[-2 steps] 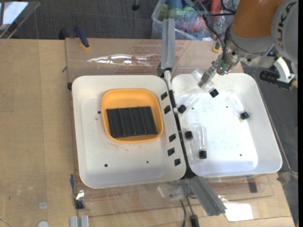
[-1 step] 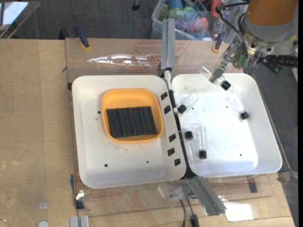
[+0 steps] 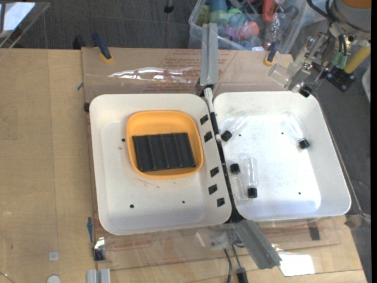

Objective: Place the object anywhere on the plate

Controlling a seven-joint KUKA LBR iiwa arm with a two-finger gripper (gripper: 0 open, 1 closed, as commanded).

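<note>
A black ribbed rectangular object (image 3: pixel 164 152) lies flat on the orange plate (image 3: pixel 165 118) in the left bin (image 3: pixel 112 211). It rests wholly inside the plate's rim. My gripper (image 3: pixel 293 80) hangs over the far right corner of the right bin (image 3: pixel 330 187), well away from the plate. It is open and I see nothing between its fingers.
In the right bin lie a clear vial (image 3: pixel 250 171) with a black cap and a few small black pieces (image 3: pixel 303 143). A metal divider (image 3: pixel 207 58) runs between the bins. A crate of colourful items (image 3: pixel 247 10) stands behind the bench.
</note>
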